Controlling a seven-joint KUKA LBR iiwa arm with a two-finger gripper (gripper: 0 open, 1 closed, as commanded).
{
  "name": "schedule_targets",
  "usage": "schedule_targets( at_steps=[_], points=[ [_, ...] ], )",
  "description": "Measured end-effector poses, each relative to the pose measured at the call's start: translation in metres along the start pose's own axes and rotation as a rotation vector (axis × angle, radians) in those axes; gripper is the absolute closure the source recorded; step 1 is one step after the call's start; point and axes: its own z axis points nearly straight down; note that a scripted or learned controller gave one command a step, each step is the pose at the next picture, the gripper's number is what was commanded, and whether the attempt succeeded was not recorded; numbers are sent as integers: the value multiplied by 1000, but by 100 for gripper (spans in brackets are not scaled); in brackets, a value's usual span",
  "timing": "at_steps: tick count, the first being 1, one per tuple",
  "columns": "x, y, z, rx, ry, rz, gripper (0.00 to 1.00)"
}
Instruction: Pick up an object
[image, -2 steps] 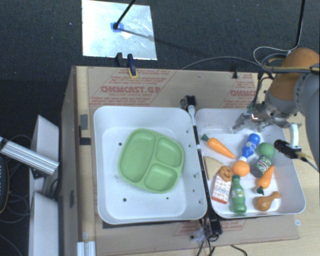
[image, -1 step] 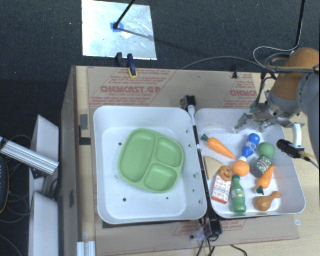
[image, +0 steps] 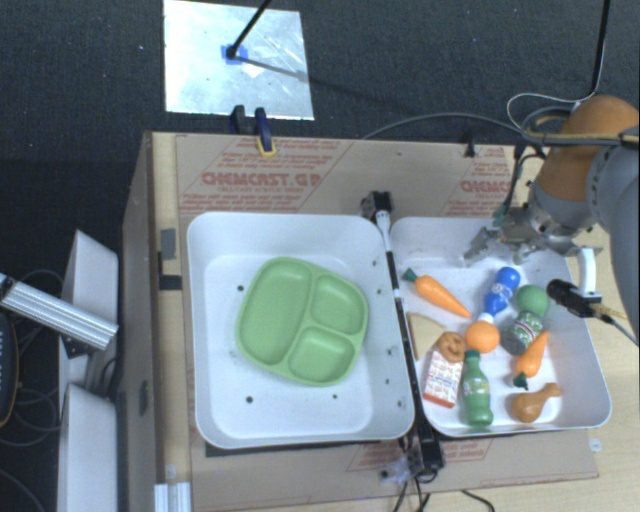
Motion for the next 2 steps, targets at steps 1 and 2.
schedule_targets(
  at_steps=[1,2],
  points=[
    [-12,0,-1,2,4,2,0],
    [-1,0,0,0,0,0,0]
  ],
)
